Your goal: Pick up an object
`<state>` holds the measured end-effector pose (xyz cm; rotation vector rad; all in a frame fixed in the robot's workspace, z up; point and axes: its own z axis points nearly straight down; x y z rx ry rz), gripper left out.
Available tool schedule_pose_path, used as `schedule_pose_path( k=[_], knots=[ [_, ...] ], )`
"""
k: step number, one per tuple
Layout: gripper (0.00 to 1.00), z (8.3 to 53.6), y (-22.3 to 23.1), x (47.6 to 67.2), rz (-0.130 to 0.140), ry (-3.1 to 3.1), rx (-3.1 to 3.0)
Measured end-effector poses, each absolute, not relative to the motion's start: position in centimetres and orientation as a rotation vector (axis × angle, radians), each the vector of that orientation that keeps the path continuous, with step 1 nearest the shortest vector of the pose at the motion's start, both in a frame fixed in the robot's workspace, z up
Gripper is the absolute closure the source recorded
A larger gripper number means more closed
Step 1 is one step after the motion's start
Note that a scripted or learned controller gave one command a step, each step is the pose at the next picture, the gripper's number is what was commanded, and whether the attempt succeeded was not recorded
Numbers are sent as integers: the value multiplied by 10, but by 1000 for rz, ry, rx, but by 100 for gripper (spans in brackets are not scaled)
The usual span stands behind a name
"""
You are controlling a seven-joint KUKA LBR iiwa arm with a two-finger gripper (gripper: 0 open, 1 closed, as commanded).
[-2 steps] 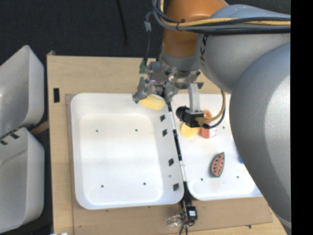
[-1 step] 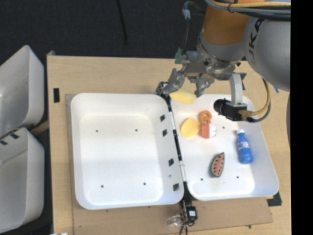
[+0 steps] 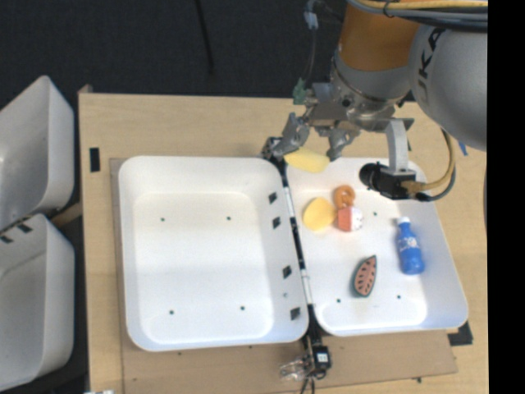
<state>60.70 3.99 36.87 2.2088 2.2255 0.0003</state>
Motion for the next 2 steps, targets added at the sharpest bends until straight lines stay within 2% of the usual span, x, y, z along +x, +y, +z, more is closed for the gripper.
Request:
schedule_pose_path(
  k=[1,2],
  knots=[
    [100,296,19,585,-10,2222,2226],
    [100,230,-13,520,-11,2221,2230]
  ],
)
